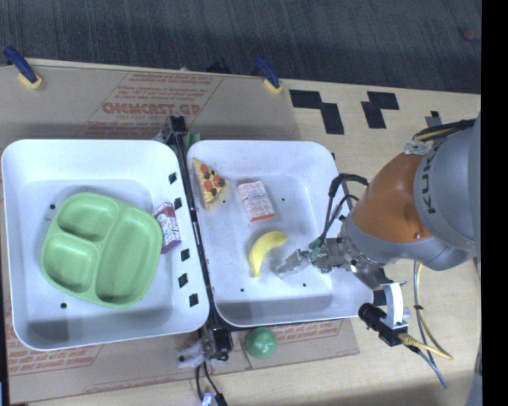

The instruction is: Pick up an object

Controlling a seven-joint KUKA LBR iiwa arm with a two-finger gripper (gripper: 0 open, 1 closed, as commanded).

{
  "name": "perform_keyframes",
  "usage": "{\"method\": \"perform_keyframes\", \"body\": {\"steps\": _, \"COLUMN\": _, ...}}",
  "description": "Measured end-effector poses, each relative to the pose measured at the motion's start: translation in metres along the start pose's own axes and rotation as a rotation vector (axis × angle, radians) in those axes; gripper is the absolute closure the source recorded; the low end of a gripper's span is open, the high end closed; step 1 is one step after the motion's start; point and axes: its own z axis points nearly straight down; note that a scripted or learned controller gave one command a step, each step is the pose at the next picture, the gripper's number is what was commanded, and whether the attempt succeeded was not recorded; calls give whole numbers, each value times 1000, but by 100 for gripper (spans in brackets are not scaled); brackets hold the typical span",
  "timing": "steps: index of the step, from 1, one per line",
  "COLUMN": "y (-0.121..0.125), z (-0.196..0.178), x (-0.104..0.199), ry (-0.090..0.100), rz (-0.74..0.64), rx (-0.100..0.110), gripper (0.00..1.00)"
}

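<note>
Arm (423, 201), "KU" lettering; "CHEMCAST" cardboard (152, 100)

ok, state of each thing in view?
gripper: low in right bin, beside banana, holding nothing visible
banana: lying loose, right bin
pizza slice: flat, right bin's far-left corner
carton: lying flat, right bin
green tray: upright, left bin
green ball: on bench
</note>
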Motion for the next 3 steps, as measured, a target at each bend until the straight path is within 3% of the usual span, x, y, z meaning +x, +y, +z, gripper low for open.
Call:
{"method": "perform_keyframes", "body": {"steps": 2, "y": 27, "z": 0, "x": 100, "ry": 0, "rz": -2, "rx": 1, "gripper": 0}}
{"method": "perform_keyframes", "body": {"steps": 3, "y": 94, "z": -1, "x": 38, "ry": -1, "rz": 2, "rx": -2, "gripper": 0}}
